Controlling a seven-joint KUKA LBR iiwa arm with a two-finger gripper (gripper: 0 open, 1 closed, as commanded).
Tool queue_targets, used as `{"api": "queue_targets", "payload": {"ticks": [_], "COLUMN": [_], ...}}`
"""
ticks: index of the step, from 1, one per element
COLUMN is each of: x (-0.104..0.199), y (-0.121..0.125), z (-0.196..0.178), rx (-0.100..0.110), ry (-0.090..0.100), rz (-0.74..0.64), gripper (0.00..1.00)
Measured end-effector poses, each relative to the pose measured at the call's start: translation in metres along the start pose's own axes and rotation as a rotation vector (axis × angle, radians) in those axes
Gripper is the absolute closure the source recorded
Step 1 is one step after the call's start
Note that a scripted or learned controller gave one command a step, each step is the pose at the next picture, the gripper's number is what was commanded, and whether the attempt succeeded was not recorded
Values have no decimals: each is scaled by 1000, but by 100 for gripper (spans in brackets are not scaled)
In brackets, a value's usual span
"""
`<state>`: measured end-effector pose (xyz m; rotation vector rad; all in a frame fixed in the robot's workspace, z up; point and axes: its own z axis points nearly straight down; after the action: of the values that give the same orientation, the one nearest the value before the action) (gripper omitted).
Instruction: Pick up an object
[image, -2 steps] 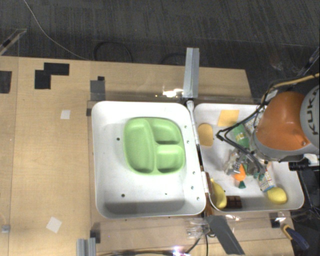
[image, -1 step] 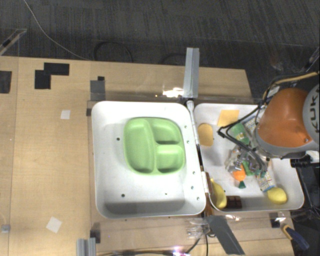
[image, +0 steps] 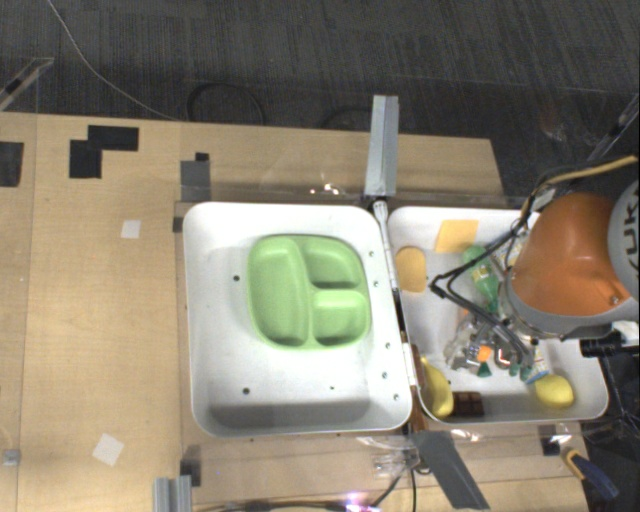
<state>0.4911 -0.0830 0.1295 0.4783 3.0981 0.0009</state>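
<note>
White shallow plastic bin on the left (image: 215, 400) holds a pale green divided tray (image: 305, 290); its twin, the right white bin (image: 425, 225), carries the clutter. Grey arm w/ orange band (image: 570, 265) hangs over that right bin, gripper (image: 487, 352) low among small items. Fingers' state: can't tell, nothing visibly held. Candidates: yellow lemon-like piece (image: 553, 391) near corner, yellow banana-shaped piece (image: 437, 390). Approach stage, I'd say; next needs a clean close, then lift.
</note>
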Motion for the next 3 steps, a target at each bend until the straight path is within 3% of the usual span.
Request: {"api": "queue_targets", "payload": {"ticks": [1,2,3], "x": [-65,15,-18], "y": [4,89,55], "z": [-90,-100,-55], "rx": [-2,-3,-1], "ry": [-11,0,0], "rz": [85,13,-429], "gripper": [100,100,100]}}
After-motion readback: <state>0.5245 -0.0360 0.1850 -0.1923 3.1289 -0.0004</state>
